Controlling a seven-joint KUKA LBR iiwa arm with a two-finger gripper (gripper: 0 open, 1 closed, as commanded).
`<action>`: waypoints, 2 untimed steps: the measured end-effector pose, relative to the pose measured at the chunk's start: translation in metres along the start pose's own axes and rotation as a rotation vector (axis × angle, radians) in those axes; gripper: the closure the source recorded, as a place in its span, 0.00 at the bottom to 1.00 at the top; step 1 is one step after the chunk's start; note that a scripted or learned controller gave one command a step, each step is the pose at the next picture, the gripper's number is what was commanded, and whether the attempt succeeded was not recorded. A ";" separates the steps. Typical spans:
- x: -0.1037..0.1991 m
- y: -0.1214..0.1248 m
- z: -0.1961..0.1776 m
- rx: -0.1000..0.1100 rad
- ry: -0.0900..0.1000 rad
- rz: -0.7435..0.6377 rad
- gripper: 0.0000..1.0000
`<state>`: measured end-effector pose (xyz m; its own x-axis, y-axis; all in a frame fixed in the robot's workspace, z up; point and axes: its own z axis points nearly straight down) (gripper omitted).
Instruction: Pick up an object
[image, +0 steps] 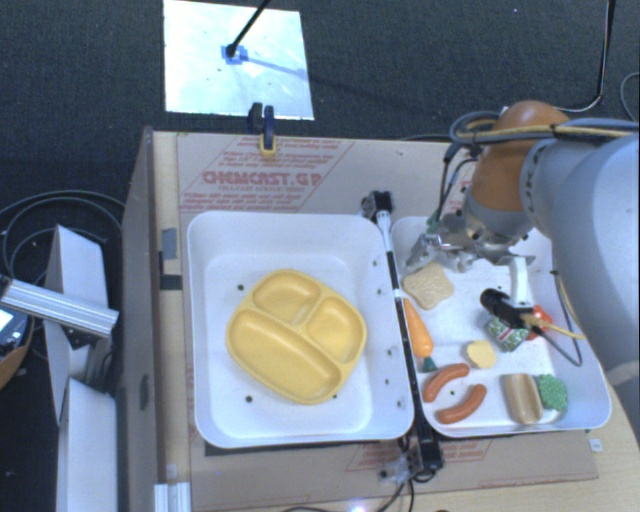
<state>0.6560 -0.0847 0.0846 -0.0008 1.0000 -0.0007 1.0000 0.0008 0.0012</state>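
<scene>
Your counter (300, 170), topped with printed cardboard, carries two shallow white bins side by side. The grey arm (590, 220) comes in from 3 o'clock, its orange band sitting high above the right bin (590, 400). The left bin (230, 240) holds a yellow divided plate (295, 335) lying flat near its centre, turned a little off square. In the right bin, the tool (440, 245) hangs over the 11 o'clock corner. You cannot tell from this angle how far open it is, and nothing shows in its grip. Everything you could pick lies in this right bin. Closest to the tool is a slice of toast (428, 287), flat on the bin floor just at the tool's 6 o'clock side. You cannot tell whether the two touch. At the bin's 5 o'clock sits a tan bun (520, 397), with a green broccoli piece (551, 392) touching its 3 o'clock side. Two red-brown sausages (445, 380) (462, 402) lie near each other at 7 o'clock. An orange carrot (418, 330) lies along the 9 o'clock wall, between the toast and the sausages. A small pale yellow piece (481, 354) rests near the bin's centre, apart from the rest.
</scene>
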 end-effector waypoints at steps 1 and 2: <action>0.001 0.013 0.000 -0.001 0.000 -0.004 0.00; -0.001 -0.027 0.000 0.000 0.001 -0.001 0.00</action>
<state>0.6289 -0.0854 0.0844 -0.0015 1.0000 -0.0001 1.0000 0.0015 0.0014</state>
